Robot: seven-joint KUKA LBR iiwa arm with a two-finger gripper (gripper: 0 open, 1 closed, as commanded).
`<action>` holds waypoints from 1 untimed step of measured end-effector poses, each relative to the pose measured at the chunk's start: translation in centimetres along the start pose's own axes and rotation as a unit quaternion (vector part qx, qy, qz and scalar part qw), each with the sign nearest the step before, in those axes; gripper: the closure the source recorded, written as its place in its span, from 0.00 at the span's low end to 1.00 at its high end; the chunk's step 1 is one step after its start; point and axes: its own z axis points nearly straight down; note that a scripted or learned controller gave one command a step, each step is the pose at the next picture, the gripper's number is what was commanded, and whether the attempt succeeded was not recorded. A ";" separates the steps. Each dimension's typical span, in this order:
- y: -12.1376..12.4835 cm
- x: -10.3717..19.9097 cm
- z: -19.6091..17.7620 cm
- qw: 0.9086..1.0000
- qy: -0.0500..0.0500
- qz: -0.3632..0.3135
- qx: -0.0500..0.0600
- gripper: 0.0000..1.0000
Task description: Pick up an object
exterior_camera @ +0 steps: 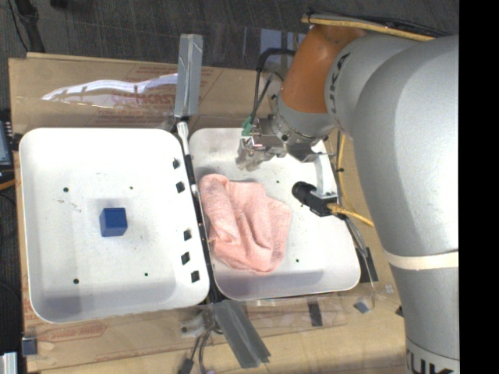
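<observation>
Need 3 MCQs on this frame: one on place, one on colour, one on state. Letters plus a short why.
1. Where is the cube?
A. left bin
B. right bin
C. on the cardboard

2. What colour is the cloth?
A. green
B. pink
C. yellow

3. How does the cloth lie?
A. folded in a neat square
B. crumpled in a heap
C. hanging over the bin wall

Key:
1 A, the cube sits alone on the floor of the left bin.
2 B, the cloth is pale pink against the white right bin.
3 B, it shows folds and creases and lies wholly inside the bin, below the gripper as seen in the view.
</observation>
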 end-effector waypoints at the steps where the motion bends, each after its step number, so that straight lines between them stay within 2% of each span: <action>1: 0.0 0.0 0.0 1.000 0.000 0.000 0.000 0.00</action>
